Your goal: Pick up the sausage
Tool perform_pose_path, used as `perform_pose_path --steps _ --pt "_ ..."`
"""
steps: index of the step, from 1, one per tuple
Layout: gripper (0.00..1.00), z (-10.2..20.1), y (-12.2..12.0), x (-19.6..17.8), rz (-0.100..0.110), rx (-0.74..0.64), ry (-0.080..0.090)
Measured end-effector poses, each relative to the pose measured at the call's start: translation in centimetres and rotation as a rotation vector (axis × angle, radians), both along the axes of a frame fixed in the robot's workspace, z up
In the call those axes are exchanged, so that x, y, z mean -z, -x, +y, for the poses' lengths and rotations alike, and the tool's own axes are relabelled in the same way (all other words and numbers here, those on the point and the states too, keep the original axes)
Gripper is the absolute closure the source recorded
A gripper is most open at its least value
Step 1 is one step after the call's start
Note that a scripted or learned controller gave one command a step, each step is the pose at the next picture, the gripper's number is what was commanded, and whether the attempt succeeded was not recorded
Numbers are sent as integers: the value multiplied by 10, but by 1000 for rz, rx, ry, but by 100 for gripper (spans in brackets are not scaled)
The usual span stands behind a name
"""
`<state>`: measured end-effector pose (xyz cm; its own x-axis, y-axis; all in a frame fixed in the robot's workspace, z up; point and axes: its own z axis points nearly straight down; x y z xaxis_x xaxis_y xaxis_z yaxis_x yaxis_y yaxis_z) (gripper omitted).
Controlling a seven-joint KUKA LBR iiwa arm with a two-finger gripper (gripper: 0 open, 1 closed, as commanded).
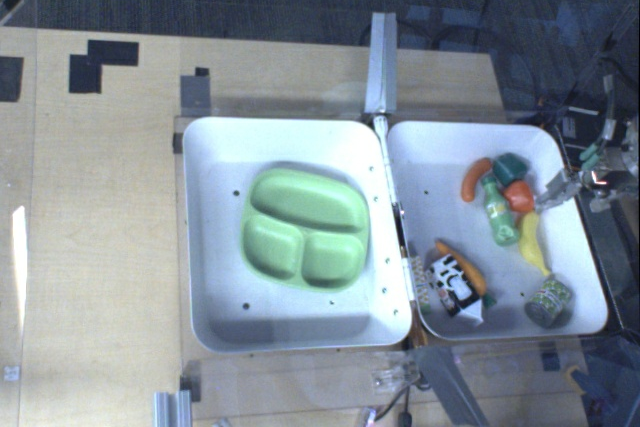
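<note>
While the gripper (560,187) hangs at the right bin's (430,150) right rim, finger state impossible to tell, the smooth, curved orange sausage (475,179) lies far-centre there, left of a green bottle (498,213).

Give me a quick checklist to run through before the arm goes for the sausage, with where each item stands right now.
1. Sausage in view in the right bin, near its far side: ok.
2. Top of the sausage uncovered: ok.
3. Room around it: not ok; its right end sits close against the teal item and the green bottle.
4. Gripper lined up over the sausage: not ok; it is off to the right, near the bin's right rim.
5. Finger state: cannot tell.
6. Green sectioned plate in the left bin, away from the reach: ok.
</note>
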<state>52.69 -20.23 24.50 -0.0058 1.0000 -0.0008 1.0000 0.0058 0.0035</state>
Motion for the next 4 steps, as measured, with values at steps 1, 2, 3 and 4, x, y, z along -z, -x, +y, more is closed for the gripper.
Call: perform_pose_path --steps 1,2,3,4 --pt "0 -2 -92 60 -1 -12 1" --pt "0 51 -140 157 -5 -90 1" --pt "100 52 -143 143 -13 -97 4" --pt "100 88 -136 -6 -6 37 1"
